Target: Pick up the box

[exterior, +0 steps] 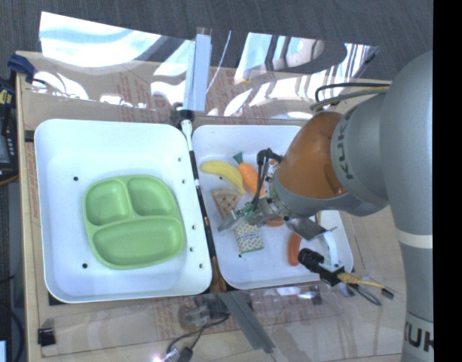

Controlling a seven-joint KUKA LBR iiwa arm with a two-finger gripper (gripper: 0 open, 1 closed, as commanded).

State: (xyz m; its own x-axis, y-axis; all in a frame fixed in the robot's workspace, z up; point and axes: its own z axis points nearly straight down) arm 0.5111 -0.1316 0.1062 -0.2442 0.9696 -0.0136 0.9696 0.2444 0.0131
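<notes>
Box (pixel 248 237): small, flat, pale with a fine blue-green pattern, lying tilted on the floor of the right bin (pixel 238 277), near its middle. Claw (pixel 249 213) just above the box; cannot tell how it is set. Same bin: banana (pixel 223 173), carrot (pixel 249 176) beside it, tan wedge (pixel 224 201), a red piece (pixel 293 250) toward the right wall. Left bin (pixel 57 202): green divided plate (pixel 134 221), three compartments.

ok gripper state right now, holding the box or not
gripper: low in the right bin, just above the box; whether it is open or shut cannot be told, and no box shows in its grasp.
</notes>
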